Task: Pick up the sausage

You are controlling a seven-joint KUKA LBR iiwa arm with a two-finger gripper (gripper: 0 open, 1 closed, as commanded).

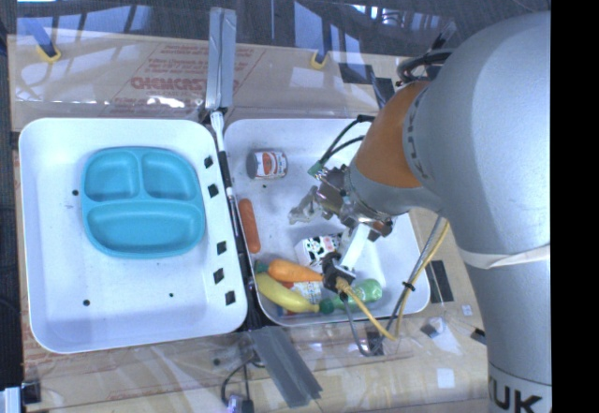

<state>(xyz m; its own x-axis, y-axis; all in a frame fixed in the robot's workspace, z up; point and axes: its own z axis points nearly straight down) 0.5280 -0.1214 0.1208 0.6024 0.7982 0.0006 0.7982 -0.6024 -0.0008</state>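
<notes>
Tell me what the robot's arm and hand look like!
The arm is fat, round and smooth, light grey all over, with a shiny orange band just above the wrist. Big black letters reading "KU" are printed near its bottom. The hand is small and made of silvery metal bits, and a thin dark cable loops beside the wrist.

Bins: two, a left bin and a right bin. Left bin contents: one blue tray with three compartments. Right bin contents: one sausage, one can, one carrot, one banana, one black-and-white patterned item and at least one green item, partly hidden.
</notes>
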